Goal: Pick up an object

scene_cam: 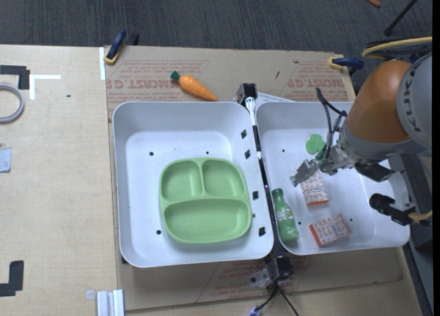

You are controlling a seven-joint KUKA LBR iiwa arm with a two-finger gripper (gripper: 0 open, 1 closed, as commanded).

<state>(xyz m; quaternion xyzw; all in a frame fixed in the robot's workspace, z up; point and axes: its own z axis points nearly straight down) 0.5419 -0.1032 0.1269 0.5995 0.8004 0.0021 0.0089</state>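
Reaching in from the right, the grey arm [405, 112] with its orange band hangs over the right bin [361, 235], its gripper [306, 170] low above the white floor near the bin's middle. Whether the jaws are released or clenched cannot be told from this slanted view; nothing visibly sits between them. Just beside the jaws, toward the near edge of the bin, lies a small white and red packet [315, 192]. Farther toward the near edge, apart from the jaws, lies an orange box [330, 229]. A green bottle [283, 216] lies along the bin's left wall, to the left of and nearer than the jaws. A small green piece [315, 145] sits just beyond the jaws, toward the far wall. Well to the left of the jaws, the left bin [130, 170] holds a green divided plate [205, 200]. A toy carrot [194, 86] lies on the cardboard beyond the bins.
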